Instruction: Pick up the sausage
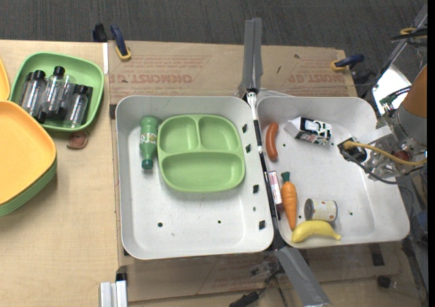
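Note:
The sausage [272, 141] is a short red-orange link lying lengthwise by the left wall of the right bin [353, 197], near its far end. My gripper [378, 163] hovers over the right side of that bin, well to the right of the sausage and apart from it. Nothing shows in its grasp.
Also in the right bin are a black-and-white packet [309, 130], a carrot [289, 202], a banana [315, 232], a small can [321, 209] and a thin pink stick [274, 187]. The left bin [190, 231] holds a green divided plate [201, 152] and a green bottle [147, 141].

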